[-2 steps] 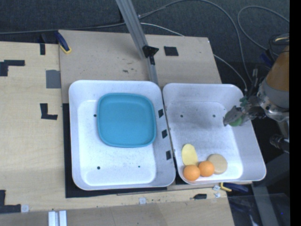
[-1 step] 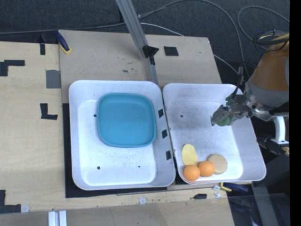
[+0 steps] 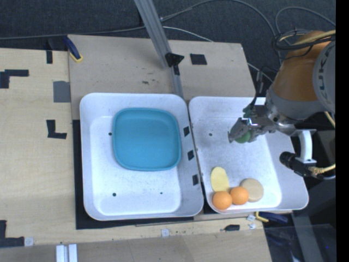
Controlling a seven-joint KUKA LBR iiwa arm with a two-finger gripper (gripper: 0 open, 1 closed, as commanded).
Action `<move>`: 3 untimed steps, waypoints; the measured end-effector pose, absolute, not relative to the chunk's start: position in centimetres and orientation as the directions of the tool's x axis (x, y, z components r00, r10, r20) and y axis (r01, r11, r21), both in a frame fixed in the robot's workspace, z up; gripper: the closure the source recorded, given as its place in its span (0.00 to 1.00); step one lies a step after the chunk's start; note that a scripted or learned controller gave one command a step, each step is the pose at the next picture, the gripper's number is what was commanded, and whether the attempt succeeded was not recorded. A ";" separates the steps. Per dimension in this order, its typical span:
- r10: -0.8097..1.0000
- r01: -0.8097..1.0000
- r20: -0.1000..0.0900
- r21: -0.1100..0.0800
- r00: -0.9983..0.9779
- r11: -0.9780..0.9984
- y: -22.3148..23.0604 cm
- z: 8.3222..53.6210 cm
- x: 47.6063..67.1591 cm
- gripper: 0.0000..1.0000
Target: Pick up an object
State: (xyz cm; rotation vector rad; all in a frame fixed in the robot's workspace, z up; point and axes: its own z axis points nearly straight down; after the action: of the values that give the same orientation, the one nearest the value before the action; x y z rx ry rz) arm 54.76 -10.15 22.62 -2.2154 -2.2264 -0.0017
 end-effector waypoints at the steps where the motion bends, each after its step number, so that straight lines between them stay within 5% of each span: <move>1: 1.000 1.000 0.001 -0.002 -0.004 0.004 -5.2 21.6 54.8 1.00; 3: 1.000 1.000 0.001 -0.001 -0.005 0.005 4.4 21.0 56.3 1.00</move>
State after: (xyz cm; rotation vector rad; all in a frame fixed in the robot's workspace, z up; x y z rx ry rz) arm 56.35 4.44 20.98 -2.2149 -2.2256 0.0004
